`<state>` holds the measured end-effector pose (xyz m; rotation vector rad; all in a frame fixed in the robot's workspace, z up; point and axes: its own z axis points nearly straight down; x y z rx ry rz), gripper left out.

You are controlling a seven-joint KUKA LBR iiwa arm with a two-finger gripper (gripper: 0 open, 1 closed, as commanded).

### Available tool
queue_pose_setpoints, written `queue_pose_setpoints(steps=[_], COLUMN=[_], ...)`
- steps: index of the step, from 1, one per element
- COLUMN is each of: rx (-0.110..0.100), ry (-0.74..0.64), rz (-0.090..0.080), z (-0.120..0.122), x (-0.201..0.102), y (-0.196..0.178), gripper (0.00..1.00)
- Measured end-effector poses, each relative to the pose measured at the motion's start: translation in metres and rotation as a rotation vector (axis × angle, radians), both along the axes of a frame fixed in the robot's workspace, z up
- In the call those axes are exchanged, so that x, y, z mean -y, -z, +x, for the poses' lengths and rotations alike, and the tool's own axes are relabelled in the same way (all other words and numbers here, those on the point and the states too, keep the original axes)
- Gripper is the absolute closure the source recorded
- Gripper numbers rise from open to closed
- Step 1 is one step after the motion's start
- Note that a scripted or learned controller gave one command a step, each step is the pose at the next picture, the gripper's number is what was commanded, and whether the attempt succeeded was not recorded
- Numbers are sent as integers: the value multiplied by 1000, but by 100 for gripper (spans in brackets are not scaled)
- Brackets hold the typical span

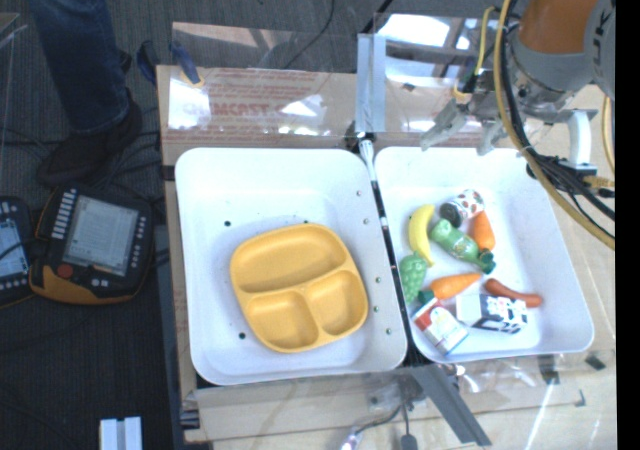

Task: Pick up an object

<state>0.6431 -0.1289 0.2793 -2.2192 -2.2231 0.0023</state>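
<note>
The right bin (560,238) holds several toy foods: a yellow banana (420,231), a green vegetable (455,242), an orange carrot (483,230), a second carrot (455,285), a round black-and-white piece (463,206), a green broccoli (412,274), a red chili (515,294), a cow-patterned carton (497,311) and a red-and-white box (440,326). My gripper (466,136) hangs over the far rim of that bin, above and behind the pile. It is open, two grey fingers spread apart with nothing between them.
A yellow divided plate (298,286) lies in the left bin (200,198). A metal divider post (366,88) and clear plastic sheeting (250,88) stand behind the bins. Cables (560,178) trail from the arm over the right bin's far corner. A pendant tablet (95,238) lies on the floor at left.
</note>
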Motion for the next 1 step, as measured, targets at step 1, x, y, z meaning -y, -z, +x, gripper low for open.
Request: queue_pose_setpoints(steps=[1], rx=[19], ry=[89], rz=[-4], z=[-17], x=[44], y=[141], gripper=[0])
